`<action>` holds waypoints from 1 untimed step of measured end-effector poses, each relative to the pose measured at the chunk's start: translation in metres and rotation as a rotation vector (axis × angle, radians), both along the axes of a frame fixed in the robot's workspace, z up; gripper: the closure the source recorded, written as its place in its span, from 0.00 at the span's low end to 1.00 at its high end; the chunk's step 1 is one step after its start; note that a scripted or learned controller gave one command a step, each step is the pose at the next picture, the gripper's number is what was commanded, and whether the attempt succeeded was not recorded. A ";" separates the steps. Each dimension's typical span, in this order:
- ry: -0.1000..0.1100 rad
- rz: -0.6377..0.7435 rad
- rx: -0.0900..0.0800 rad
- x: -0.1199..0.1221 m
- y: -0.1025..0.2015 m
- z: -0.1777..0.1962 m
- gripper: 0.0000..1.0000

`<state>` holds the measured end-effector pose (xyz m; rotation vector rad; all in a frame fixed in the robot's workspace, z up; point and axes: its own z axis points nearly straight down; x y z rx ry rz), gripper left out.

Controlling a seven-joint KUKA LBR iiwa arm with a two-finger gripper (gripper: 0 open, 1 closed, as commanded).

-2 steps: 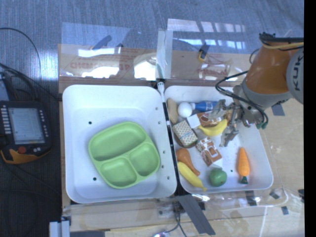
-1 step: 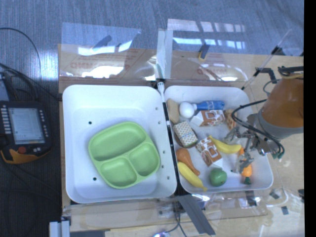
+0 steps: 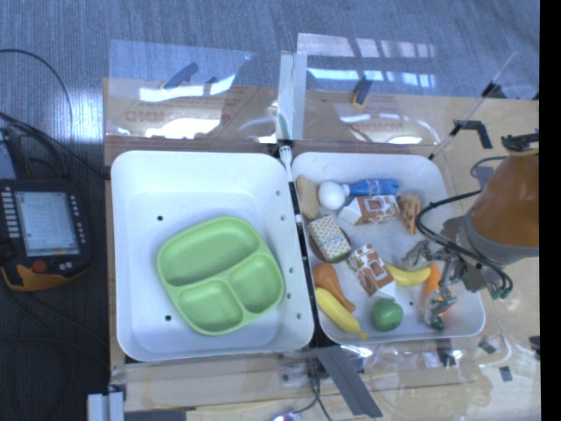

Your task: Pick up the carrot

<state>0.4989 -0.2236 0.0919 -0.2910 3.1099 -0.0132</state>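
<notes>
A slim bright orange carrot [image 3: 431,282] lies at the right end of the right bin [image 3: 438,172], partly covered by my gripper [image 3: 438,300]. The gripper is low in the bin, directly over the carrot, and more orange shows beneath it near the bin's front wall. A yellow banana [image 3: 408,275] touches the carrot's left side. The arm's orange band [image 3: 515,202] hangs over the bin's right rim.
The right bin also holds a duller orange piece [image 3: 330,282], a second banana [image 3: 338,310], a green ball [image 3: 387,314], two patterned boxes [image 3: 369,268], a white ball [image 3: 330,195] and a blue bottle [image 3: 374,186]. A green divided plate [image 3: 219,274] sits in the left bin.
</notes>
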 end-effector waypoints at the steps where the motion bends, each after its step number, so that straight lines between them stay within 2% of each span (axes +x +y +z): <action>1: -0.001 0.002 -0.002 0.002 0.001 0.012 1.00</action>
